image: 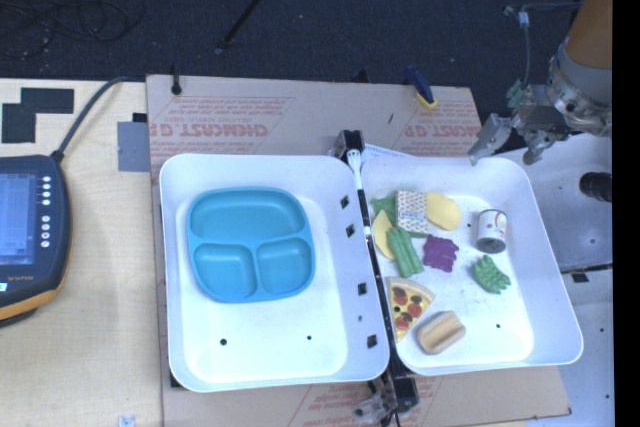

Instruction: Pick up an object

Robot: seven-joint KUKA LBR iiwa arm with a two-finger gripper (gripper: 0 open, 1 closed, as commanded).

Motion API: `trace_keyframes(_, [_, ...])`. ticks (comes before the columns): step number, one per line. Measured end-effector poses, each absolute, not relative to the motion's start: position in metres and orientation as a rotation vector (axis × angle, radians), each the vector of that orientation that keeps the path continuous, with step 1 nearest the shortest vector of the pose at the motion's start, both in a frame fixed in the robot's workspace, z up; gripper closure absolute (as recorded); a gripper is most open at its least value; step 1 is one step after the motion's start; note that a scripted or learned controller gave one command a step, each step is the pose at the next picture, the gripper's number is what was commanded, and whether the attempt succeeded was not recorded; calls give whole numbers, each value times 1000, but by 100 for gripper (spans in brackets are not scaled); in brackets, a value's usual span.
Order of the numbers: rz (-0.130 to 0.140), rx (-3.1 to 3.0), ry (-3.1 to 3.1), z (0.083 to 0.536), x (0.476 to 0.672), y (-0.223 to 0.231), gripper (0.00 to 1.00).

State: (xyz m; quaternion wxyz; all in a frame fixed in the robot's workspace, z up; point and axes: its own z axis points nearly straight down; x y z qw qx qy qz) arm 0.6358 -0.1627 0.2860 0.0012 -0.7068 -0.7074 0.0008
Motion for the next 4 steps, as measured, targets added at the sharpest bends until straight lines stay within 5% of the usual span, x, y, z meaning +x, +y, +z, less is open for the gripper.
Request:
trace_keyframes(1, [10, -2208, -2216, 141, 641, -109, 0])
trace_keyframes(2, [6, -2227, -2226, 89, 612, -85, 0])
trace_keyframes(3, [0, -2219, -2225, 88, 645, -87, 0])
trace_keyframes(4, [3, -2217, -2221, 87, 643, -82, 0])
